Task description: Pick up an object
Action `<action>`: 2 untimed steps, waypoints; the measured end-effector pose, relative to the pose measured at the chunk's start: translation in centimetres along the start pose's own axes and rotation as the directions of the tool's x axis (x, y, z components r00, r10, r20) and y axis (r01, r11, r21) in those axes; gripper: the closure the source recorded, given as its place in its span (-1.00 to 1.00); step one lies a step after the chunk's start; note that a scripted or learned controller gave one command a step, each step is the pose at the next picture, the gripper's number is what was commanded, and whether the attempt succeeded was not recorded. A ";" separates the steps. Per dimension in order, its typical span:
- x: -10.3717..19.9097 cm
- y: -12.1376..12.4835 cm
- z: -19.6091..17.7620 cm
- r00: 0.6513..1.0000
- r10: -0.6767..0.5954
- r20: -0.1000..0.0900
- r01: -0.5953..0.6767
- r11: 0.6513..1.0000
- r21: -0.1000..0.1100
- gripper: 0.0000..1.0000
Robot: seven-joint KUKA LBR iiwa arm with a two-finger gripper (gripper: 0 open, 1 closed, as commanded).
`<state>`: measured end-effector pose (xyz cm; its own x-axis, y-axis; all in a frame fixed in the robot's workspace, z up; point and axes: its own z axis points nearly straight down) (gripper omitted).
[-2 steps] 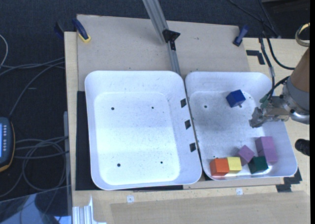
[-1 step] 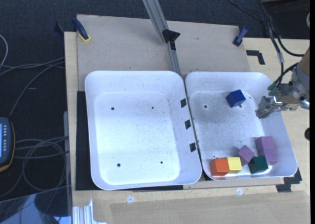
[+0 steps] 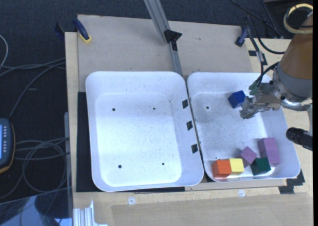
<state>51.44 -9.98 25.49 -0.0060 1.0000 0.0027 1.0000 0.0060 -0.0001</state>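
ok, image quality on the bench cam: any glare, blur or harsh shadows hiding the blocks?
Camera view: lighting is even and soft; the right bin reads bright white, speckled, without blown-out glare. The gripper and blue block look slightly soft. The blocks at the bin's near edge, like the orange block, stay distinct in colour, though somewhat soft-edged. Shadows are faint.

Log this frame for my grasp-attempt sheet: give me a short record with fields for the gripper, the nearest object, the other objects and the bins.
gripper: gripper over the right bin, upper right part
nearest object: blue block, just left of the gripper; contact cannot be told
held object: none seen between the fingers
other objects: orange block, yellow block, green block, small purple block, large purple block, all clustered at the right bin's near edge
left bin: white, speckled, beside the right bin
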 end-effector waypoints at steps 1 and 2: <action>5.5 1.3 1.1 1.000 -0.001 0.000 0.001 1.000 0.003 1.00; 11.2 4.1 1.4 1.000 -0.002 0.000 0.002 1.000 -0.003 1.00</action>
<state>55.51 1.27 24.09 -0.0079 1.0000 0.0024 1.0000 0.0079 0.0028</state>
